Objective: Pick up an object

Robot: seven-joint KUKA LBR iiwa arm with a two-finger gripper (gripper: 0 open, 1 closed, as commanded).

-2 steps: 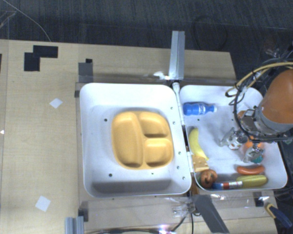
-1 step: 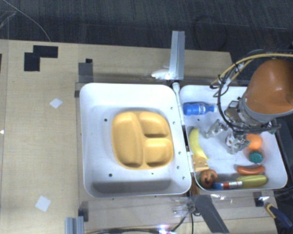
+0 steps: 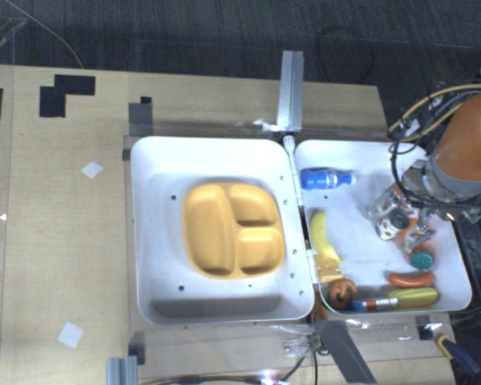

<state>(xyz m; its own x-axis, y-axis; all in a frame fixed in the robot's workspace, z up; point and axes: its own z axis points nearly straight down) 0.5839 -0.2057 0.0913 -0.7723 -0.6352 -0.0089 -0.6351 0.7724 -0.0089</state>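
In the camera view, two shallow white bins are sitting side by side on the wooden bench. The left bin (image 3: 156,239) is holding a yellow divided tray (image 3: 232,229), which is lying flat near its middle with three compartments facing up. The right bin (image 3: 361,155) is holding the loose objects: a blue bottle (image 3: 325,180) is lying on its side near the far-left corner, a banana (image 3: 324,241) is lying along the left wall just below it, and a reddish-brown round fruit (image 3: 341,292) is sitting in the near-left corner just past the banana's end. Along the near wall a marker-like pen (image 3: 375,303) is lying next to a yellow-green oblong piece (image 3: 417,297), with an orange sausage-shaped piece (image 3: 410,278) just above that and a small teal ball (image 3: 422,258) beyond it. The arm (image 3: 465,147) is reaching in from the right, its orange band showing above the wrist, and the gripper (image 3: 397,219) is hanging low over the right half of the right bin, near the teal ball and the sausage-shaped piece. Whether the jaws are open or closed cannot be told, as the tool is reading as a cluster of metal and orange parts, and nothing is visibly sitting between them.
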